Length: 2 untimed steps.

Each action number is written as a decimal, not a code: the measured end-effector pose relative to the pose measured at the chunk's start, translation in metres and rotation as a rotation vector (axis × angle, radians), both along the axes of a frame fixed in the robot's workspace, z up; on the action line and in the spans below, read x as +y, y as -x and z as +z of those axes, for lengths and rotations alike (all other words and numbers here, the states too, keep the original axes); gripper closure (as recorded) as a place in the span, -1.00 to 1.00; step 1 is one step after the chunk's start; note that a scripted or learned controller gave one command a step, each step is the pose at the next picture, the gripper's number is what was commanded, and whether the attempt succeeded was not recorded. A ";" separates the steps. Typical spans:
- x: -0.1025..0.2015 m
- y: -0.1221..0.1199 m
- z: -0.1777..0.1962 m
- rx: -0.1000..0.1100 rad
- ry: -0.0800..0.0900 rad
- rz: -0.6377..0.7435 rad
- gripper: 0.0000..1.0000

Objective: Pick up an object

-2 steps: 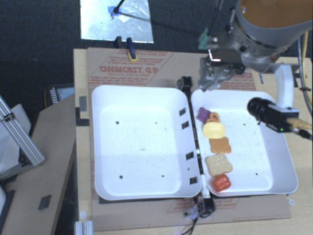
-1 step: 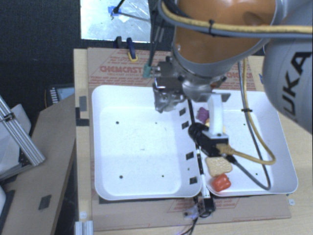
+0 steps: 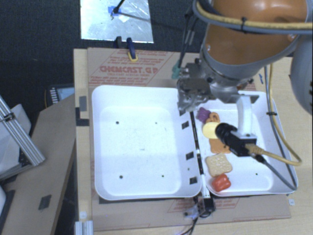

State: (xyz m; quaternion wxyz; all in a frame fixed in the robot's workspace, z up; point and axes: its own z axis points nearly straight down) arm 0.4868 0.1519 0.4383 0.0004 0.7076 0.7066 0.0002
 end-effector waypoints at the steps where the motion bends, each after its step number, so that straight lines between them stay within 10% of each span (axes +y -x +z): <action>1: -0.002 0.000 0.088 -0.010 -0.004 0.005 1.00; 2: 0.071 0.001 0.012 0.005 0.000 0.011 1.00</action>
